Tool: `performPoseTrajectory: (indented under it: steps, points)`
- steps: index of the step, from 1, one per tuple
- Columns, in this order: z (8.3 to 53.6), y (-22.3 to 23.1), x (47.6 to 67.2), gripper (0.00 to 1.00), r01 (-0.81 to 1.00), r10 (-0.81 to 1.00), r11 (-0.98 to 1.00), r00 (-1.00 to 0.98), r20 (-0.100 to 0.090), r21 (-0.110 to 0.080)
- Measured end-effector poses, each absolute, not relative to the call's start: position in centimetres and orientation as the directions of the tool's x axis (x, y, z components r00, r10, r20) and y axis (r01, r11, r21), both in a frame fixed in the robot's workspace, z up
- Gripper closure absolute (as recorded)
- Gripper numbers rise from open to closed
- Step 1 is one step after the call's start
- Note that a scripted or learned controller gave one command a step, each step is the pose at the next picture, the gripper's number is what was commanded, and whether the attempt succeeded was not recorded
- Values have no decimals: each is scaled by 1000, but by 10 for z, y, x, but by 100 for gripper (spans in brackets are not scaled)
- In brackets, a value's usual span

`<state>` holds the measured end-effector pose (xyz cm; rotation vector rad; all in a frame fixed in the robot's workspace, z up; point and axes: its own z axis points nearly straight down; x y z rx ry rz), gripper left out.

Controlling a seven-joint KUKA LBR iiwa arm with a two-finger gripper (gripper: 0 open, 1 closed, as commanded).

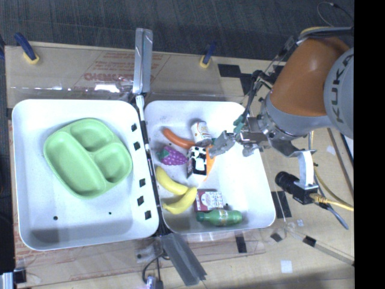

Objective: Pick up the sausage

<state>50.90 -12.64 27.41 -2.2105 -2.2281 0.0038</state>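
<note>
Orange, curved plastic sausage [176,138] lies in the right white bin [255,188], long axis slanting down-right, just left of the claw [218,144], whose grip state cannot be told.

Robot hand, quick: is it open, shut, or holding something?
Hand: can't tell; it hovers beside the sausage in the right bin.

**Where things lie in the two bins**

You have the divided plate [88,156] in the left bin [36,221]. In the right bin [252,203], the sausage [176,138] lies at 10 o'clock — grapes [171,156] just below it, bananas [173,191] at 7, bottle [220,217] at 6.
</note>
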Motion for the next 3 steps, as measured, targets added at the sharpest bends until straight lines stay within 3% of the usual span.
performPoseTrajectory:
  steps: [1,2,3]
  points:
    - [216,-81,571,0,994,994,106,-106,-1,-4]
    - [101,-96,608,0,984,984,179,-179,-7,18]
    - [92,-121,641,0,992,992,-128,128,0,-1]
